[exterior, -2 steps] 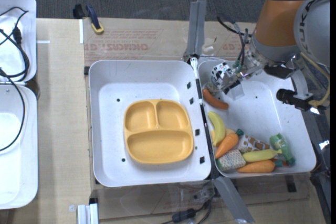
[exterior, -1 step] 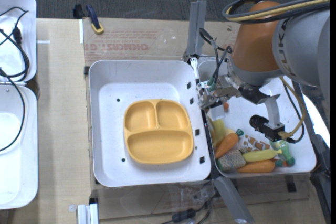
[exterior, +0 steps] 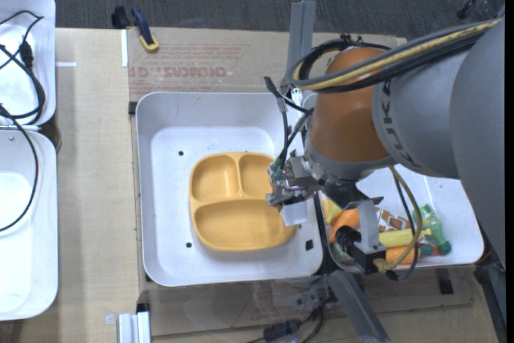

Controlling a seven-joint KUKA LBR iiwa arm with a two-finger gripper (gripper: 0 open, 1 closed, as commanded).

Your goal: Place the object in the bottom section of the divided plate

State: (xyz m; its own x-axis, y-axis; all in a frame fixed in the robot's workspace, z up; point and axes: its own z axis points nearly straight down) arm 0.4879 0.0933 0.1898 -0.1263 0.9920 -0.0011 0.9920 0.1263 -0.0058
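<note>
A yellow divided plate (exterior: pixel 234 227) lies in the left white bin (exterior: pixel 154 173), with two small sections at the top and one wide section at the bottom. My gripper (exterior: pixel 291 200) hangs over the plate's right rim, beside the boundary between the upper right section and the bottom section. The grey arm and its orange band (exterior: pixel 349 116) cover most of the right bin. No object lies in any plate section that I can see.
In the right bin (exterior: pixel 462 205), under the wrist, lie an orange toy (exterior: pixel 347 218), a yellow piece (exterior: pixel 395 238), a green piece (exterior: pixel 426 214) and a brown-and-white packet (exterior: pixel 391 218). A blue clamp (exterior: pixel 143 28) sits at the bench's back. Black cables (exterior: pixel 24 84) cross white trays at far left.
</note>
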